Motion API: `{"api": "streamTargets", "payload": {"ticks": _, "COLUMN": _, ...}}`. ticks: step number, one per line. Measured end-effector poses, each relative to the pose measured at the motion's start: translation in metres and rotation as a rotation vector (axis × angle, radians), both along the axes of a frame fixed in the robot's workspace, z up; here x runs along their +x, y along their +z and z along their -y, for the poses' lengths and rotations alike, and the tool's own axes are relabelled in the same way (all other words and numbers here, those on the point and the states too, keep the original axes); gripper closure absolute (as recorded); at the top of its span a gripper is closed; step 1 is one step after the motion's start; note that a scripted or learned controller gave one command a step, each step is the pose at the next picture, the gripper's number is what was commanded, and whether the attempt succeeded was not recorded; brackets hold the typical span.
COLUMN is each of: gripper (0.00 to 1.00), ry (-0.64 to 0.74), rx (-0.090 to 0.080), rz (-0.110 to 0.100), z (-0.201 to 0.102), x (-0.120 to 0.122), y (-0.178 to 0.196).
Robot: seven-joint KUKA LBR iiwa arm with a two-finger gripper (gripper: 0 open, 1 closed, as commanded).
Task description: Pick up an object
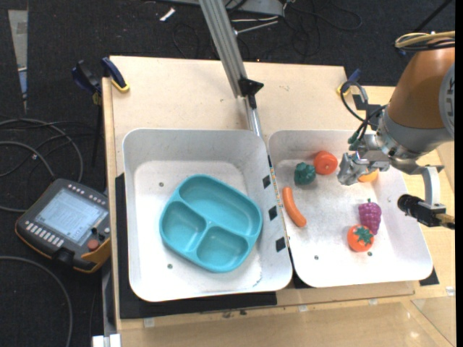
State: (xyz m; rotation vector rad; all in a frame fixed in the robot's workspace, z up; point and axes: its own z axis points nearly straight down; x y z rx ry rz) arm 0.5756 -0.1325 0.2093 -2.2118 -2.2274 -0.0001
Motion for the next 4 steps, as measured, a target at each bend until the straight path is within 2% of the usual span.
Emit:
{"api": "streamTargets", "payload": {"ticks": 1, "gripper": 1.00, "ry": 0.002, "rx": 0.001, "rz": 0.002, "z": -0.057, "x": -0.015, "y": 0.014}}
{"api": "streamTargets", "payload": {"ticks": 3, "gripper": 1.00, "ry": 0.002, "rx": 0.001, "rz": 0.000, "z": -0.163, "x": -0.064, "y": 0.017}}
{"api": "streamTargets", "payload": {"ticks": 4, "gripper": 1.00, "ry": 0.002, "rx": 0.000, "rz": 0.000, "z": -0.219, "x": -0.069, "y": 0.015}}
